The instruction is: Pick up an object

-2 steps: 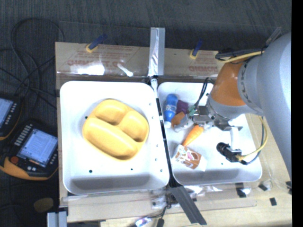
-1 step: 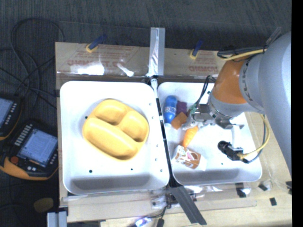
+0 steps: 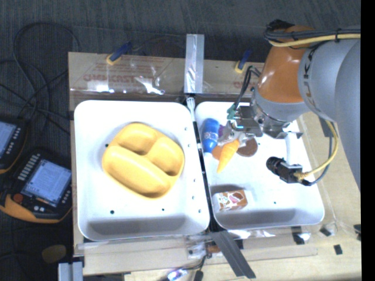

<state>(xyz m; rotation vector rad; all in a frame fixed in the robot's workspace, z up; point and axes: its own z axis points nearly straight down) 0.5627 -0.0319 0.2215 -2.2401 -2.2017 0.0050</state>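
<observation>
1. Gripper point(image 3: 239, 123) hangs low over the right bin point(image 3: 304, 212), above the blue bottle point(image 3: 209, 131) and orange carrot-shaped toy point(image 3: 225, 153); whether it is spread, pressed together or pinching anything cannot be told, since the wrist hides it.
2. Brown round object point(image 3: 248, 148) sits just beside the carrot, partly covered by the gripper body.
3. Small printed packet point(image 3: 231, 199) lies apart, near the bin's front wall.
4. Large yellow lumpy object point(image 3: 143, 158) fills the middle of the left bin point(image 3: 94, 215).
5. Arm point(image 3: 328, 69) is cut off at the right edge.
</observation>
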